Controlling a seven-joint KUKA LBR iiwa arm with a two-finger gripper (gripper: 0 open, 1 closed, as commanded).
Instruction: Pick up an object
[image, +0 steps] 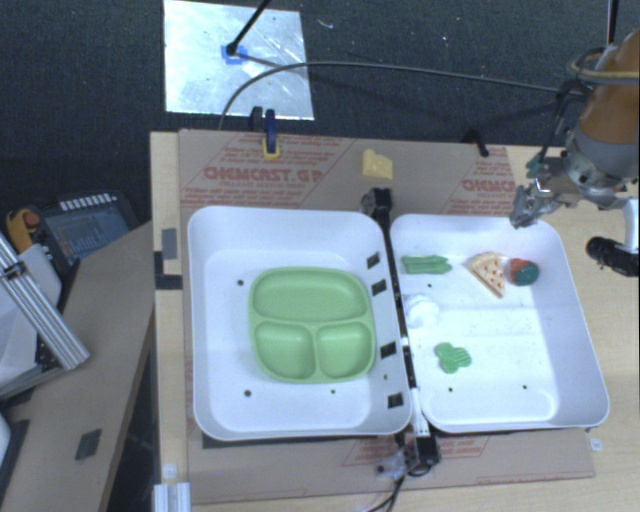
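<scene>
1. We take the pizza slice (488, 272) as the likeliest target; it lies in the right bin (520, 400), touching a red-and-green piece (523, 271).
2. The gripper (527, 209) hangs above that bin's far rim, carrying nothing.
3. We judge the approach is in hand; next we must come down over the slice.

You'll find the divided plate (309, 323) in the left bin (215, 240); right of that bin, the right bin (570, 370) holds a pizza slice (488, 271).
</scene>
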